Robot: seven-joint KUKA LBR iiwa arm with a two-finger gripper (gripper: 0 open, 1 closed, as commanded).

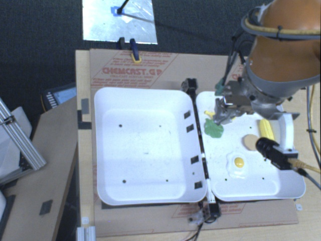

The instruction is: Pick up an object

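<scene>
Four small toy foods are seen in the right bin (291, 187), the left bin (145, 144) lying beside it: a green leafy piece (214, 129), probably light and soft, best taken across its middle, just under the pincer (222, 115); a fried egg (237, 163); a tan round (250, 142); a corn cob (266, 129). The pincer's state cannot be told. The bin's dividing wall is judged close.

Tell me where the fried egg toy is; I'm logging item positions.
The fried egg lies in the right bin, near its front, below the tan round piece.
</scene>
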